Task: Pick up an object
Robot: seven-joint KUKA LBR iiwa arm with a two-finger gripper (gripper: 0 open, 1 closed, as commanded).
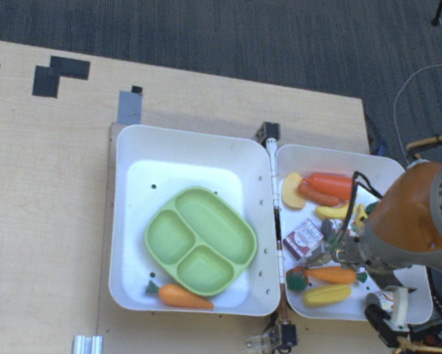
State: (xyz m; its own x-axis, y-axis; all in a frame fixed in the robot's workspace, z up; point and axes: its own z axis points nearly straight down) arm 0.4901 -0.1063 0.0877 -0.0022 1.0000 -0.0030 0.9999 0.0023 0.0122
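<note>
Clutter is the risk: the tool [330, 254], grip state impossible to tell, sits among a carrot [335, 275], banana [326, 294] and purple packet [304, 238], so it may nudge them aside.

Two bins sit side by side on the tabletop [39, 192]. The left bin [124, 201] holds a divided plate [201, 241] at centre, a toy carrot [181, 295] below it. The right bin [404, 305] holds clustered toy foods under the arm [417, 220].

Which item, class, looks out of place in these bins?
The toy carrot in the left bin lies on the bin floor beside the green divided plate, against its near edge, while other toy foods sit in the right bin.
</note>
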